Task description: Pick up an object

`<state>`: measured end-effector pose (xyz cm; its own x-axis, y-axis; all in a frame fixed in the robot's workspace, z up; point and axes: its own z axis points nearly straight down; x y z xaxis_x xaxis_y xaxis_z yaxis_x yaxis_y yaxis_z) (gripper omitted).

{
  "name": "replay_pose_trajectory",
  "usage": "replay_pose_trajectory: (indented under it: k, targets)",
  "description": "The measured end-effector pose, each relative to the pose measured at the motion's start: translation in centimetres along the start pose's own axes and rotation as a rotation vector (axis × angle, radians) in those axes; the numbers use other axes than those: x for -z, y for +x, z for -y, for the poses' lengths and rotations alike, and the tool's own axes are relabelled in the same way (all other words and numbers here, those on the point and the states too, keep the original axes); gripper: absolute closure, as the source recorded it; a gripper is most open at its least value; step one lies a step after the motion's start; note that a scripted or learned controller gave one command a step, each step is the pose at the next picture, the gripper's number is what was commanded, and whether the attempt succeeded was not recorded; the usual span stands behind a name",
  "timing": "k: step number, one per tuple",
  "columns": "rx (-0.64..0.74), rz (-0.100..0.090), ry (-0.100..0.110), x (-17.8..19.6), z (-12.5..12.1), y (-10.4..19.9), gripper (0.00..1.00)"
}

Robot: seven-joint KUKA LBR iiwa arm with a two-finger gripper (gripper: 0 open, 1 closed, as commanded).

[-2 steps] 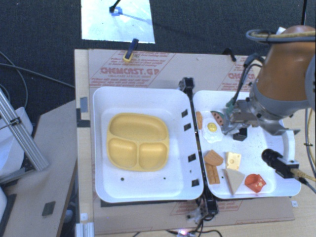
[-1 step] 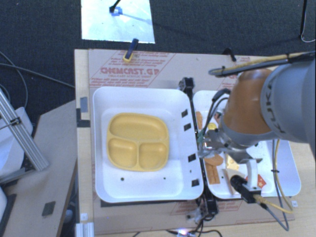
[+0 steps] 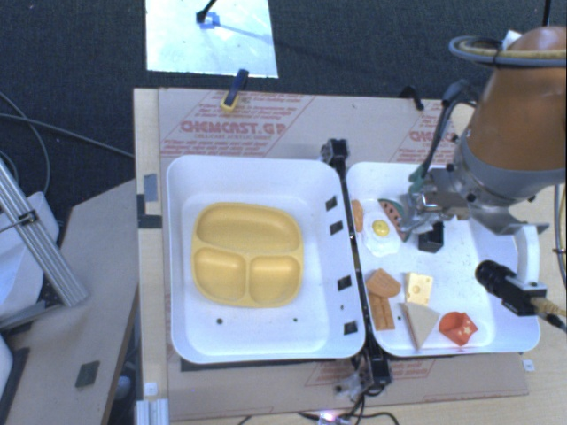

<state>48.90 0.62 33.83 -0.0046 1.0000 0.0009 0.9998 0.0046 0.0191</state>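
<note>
The pincer (image 3: 416,220) hangs low in the right bin (image 3: 505,330) — its state cannot be told — beside the fried egg (image 3: 381,235), probably its target; other toy foods lie nearer the camera.

**Two bins side by side, food pieces gathered in the right one**

The gripper (image 3: 423,224) hangs over the right bin (image 3: 496,339). Just left of its fingers lies the fried egg (image 3: 381,234). Nearer the camera than the fingers lie the cracker (image 3: 383,284), cheese slice (image 3: 419,288), wedge (image 3: 422,324) and strawberry (image 3: 458,327). Far left of the fingers, the divided plate (image 3: 247,253) sits in the left bin (image 3: 190,326).
</note>
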Motion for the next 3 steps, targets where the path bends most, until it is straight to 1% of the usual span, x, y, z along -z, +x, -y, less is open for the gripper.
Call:
replay_pose_trajectory:
  k: [1,2,3]
  targets:
    - [-0.003,0.001,0.032,-16.2,0.8,2.3,1.0]
    - [-0.004,0.0,0.019,-15.4,0.5,2.0,1.0]
    - [-0.001,0.0,0.016,-14.4,0.4,2.1,1.0]
